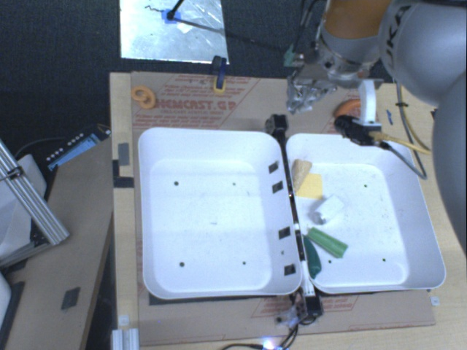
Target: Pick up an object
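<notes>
Gripper hangs above the bench behind the right bin, and you cannot tell its state from this camera view. Your 4 objects lie by that bin's left wall: tan piece, yellow block, white piece, green block.

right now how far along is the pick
Nothing looks done: the yellow piece, white block and green block all lie in the right bin. The gripper hangs above the bench behind that bin, carrying nothing visible. Descent and grasp remain.
</notes>
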Tool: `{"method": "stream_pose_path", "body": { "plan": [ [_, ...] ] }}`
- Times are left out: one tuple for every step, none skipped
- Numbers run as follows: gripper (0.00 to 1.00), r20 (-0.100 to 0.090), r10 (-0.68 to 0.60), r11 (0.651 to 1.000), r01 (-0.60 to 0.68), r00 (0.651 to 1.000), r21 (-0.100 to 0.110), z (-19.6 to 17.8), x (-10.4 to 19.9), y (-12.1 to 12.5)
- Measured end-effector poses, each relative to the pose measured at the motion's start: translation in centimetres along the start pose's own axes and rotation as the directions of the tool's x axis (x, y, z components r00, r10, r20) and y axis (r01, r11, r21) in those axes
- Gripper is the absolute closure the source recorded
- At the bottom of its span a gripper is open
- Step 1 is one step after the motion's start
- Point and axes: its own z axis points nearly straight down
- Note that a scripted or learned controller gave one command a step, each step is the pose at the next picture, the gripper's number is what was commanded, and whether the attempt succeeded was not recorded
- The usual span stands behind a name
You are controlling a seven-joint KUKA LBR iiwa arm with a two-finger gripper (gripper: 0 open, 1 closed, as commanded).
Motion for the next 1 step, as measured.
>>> {"method": "stream_pose_path", "body": {
  "plan": [
    [1.00, -0.001, -0.001, 1.000, 0.001, 1.000, 0.000, -6.25, 6.86, 0.33]
  ]
}}
